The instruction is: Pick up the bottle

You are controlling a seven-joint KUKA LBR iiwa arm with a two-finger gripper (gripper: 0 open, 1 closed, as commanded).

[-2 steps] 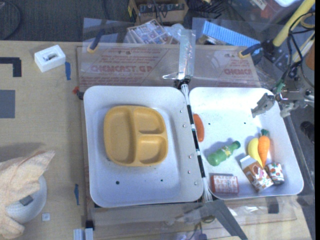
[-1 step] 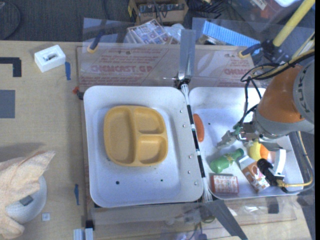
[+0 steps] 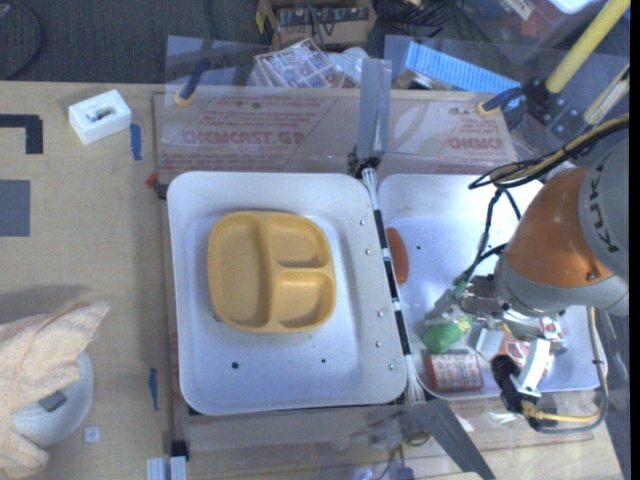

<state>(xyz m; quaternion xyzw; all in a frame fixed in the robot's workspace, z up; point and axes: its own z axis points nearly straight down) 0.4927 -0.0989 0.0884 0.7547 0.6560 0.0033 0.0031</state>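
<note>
In the right bin (image 3: 440, 218), a small green bottle-like object (image 3: 440, 334) lies near the front left. The grey arm with its orange band (image 3: 560, 253) reaches in from the right and hangs over the bin's front half. Its gripper (image 3: 480, 313) sits just right of and above the green object, very close to it; whether they touch is unclear. The arm's body hides part of the bin floor behind it.
A red can (image 3: 455, 370) lies at the right bin's front edge, just below the green object. An orange-red item (image 3: 397, 254) rests against that bin's left wall. The left bin (image 3: 200, 208) holds a yellow divided tray (image 3: 272, 270). Cables hang beside the wrist.
</note>
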